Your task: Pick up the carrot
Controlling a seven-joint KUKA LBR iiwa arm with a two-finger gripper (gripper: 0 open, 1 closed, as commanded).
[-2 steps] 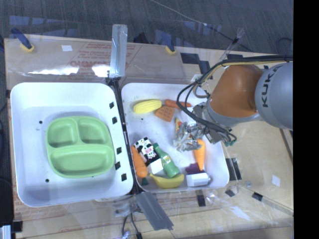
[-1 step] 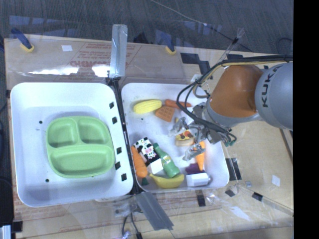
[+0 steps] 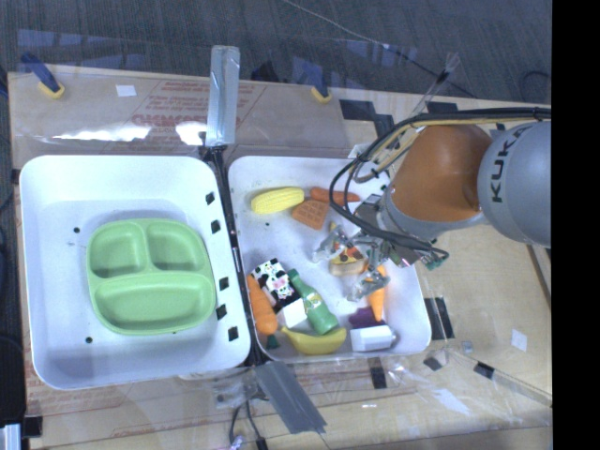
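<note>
Pincer (image 3: 361, 259) sits low over the middle of the right bin (image 3: 410, 293), arm entering from the right; can't tell whether it's spread or pressed together, clutter hides it. Carrot (image 3: 262, 306) lies along that bin's left wall, near the front, well apart from the pincer, touching the cow-print block (image 3: 273, 280). Banana (image 3: 313, 340) lies just right of the carrot's tip. Green tray (image 3: 148, 276) sits in the left bin (image 3: 56, 354).
</note>
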